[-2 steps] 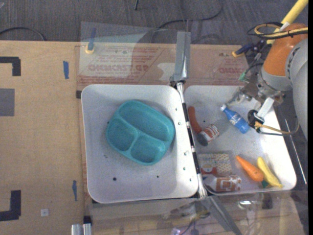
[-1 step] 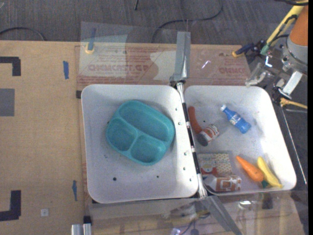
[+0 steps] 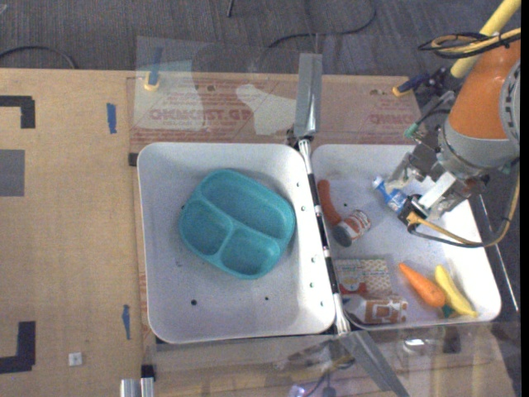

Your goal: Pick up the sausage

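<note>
Hovering over the right bin [image 3: 488, 304], my gripper [image 3: 413, 180] sits near its far right side; I cannot tell whether it is open or closed. The sausage [image 3: 328, 203] lies well apart from me, just beside the bin's left wall, its lower end touching a small can [image 3: 356, 224]. Risk, as I judge it: coming down there, I could strike the wall or pinch the can instead.

Reddish-brown sausage [image 3: 328, 202] lying flat along right bin's left wall.
</note>
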